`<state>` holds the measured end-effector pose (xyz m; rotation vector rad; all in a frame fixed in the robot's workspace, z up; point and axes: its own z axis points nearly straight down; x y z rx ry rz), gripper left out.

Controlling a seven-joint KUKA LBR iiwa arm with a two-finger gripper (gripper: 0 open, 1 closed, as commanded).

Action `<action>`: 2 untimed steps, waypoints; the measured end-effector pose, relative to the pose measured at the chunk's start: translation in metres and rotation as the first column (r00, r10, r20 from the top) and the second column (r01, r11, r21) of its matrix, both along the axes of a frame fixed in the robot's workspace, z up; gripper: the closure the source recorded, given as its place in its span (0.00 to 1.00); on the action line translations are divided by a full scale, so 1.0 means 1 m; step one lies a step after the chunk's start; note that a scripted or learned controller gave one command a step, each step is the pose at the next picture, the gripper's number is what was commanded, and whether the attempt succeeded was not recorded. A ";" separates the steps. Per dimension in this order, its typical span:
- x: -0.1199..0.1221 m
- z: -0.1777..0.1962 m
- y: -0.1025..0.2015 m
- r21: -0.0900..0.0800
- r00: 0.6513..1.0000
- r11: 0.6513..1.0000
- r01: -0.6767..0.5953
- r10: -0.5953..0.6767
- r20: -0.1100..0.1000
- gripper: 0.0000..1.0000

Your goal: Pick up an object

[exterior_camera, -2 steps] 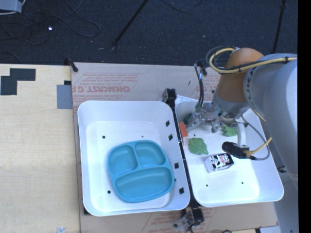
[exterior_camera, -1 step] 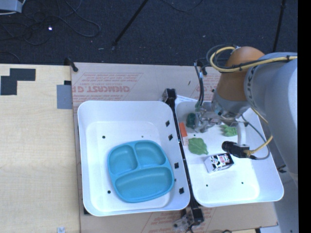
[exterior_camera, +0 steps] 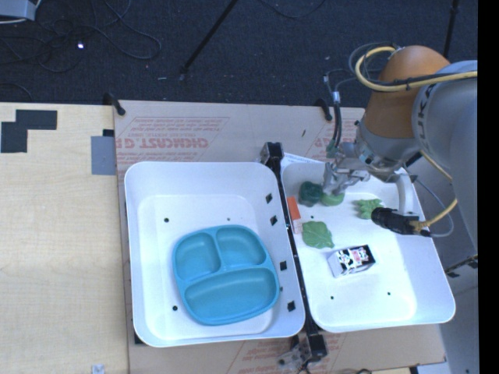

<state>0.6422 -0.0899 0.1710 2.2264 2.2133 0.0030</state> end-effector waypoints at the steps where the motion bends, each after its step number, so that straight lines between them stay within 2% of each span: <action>1: 0.001 0.044 -0.002 0.000 1.000 1.000 -0.003 0.003 -0.001 1.00; 2: -0.004 0.054 0.054 0.002 1.000 1.000 -0.010 0.010 -0.005 1.00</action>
